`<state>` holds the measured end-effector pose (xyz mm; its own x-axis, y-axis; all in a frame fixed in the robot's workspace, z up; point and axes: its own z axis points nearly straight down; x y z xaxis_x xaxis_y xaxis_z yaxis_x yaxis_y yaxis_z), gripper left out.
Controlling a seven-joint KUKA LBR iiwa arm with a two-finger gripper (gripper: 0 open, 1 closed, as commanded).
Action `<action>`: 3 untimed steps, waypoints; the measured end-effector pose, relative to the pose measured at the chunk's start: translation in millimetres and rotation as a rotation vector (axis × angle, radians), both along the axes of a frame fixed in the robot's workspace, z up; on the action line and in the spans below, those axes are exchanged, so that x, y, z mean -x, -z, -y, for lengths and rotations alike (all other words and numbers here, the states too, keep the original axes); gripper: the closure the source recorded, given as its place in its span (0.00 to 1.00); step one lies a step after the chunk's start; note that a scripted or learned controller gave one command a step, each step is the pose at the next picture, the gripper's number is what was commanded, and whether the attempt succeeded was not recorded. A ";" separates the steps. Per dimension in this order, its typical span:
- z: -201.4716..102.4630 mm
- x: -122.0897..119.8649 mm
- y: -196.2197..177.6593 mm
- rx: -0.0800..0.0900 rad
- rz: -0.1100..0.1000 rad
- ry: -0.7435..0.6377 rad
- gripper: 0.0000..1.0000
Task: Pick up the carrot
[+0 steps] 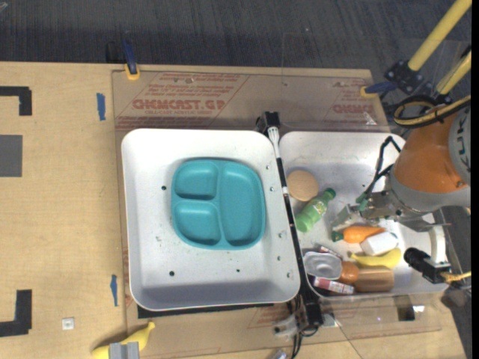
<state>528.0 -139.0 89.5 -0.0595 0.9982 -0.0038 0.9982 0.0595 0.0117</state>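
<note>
Bottom edge of the bench: a yellow clamp (123,344) lying on the cardboard.

Right bin (329,149), nearest corner: a brown bottle (367,278) on its side, touching a small tube with a red end (329,284) and a round silver-and-white tin (322,263). Just behind them, a banana (378,259), with a white block (379,244) resting against it.

Carrot (361,234): orange, lying flat in the right bin, just beyond the white block and touching it. Not lifted; it rests among the other items.

Gripper (364,208): hangs just above and behind the carrot, beneath the arm's orange band (425,163). Whether the fingers are spread or closed cannot be made out; nothing is visibly held between them.

Further in: a green bottle (314,209) lying at a slant, and beyond it a tan round disc (303,185).

Left bin (142,200): one teal divided plate (219,203), central.

Status, as judged: approach looks largely done, gripper near the target. The grasp and the lift remain. Crowding by the white block and banana may hinder a clean closure.
</note>
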 end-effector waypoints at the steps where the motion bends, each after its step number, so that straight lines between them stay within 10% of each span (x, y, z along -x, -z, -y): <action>1: -35.5 43.6 -0.3 0.002 0.006 0.029 0.00; 2: -26.8 46.1 -0.3 0.007 -0.005 -0.386 0.00; 3: -25.7 41.0 -12.0 0.019 0.015 -0.384 1.00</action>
<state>487.0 -113.3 101.5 -0.4284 0.9032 -0.0257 0.9031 0.4290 0.0214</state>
